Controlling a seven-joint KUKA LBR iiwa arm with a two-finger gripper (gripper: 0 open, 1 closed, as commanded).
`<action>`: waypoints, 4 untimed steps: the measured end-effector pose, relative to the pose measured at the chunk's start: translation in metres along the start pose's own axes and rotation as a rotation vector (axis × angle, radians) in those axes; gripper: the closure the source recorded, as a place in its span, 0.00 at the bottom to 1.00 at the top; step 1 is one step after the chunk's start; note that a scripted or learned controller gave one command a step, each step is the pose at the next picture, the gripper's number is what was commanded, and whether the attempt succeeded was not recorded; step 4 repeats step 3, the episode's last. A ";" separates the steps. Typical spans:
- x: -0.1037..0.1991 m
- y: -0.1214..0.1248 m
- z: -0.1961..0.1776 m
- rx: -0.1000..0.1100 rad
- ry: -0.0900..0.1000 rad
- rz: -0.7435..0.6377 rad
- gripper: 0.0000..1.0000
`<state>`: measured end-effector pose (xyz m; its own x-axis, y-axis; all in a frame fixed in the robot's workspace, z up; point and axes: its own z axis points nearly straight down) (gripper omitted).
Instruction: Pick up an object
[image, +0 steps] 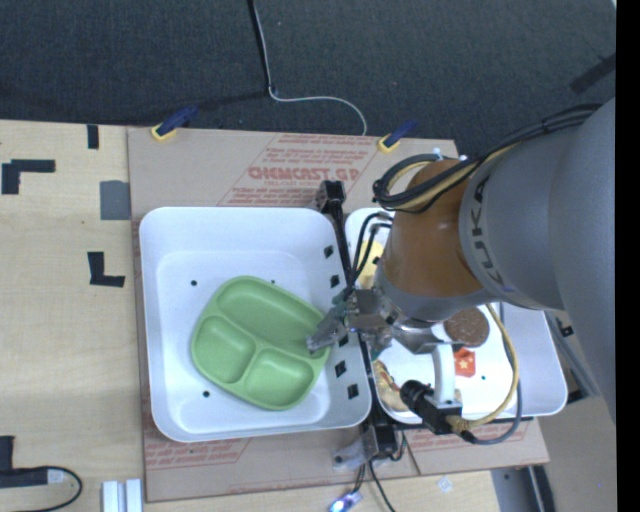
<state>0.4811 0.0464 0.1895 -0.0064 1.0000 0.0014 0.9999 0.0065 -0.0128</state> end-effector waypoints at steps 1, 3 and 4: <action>-0.004 0.001 -0.015 -0.007 -0.002 0.005 1.00; 0.035 0.029 -0.211 -0.024 0.000 0.004 1.00; 0.035 0.029 -0.211 -0.024 0.000 0.004 1.00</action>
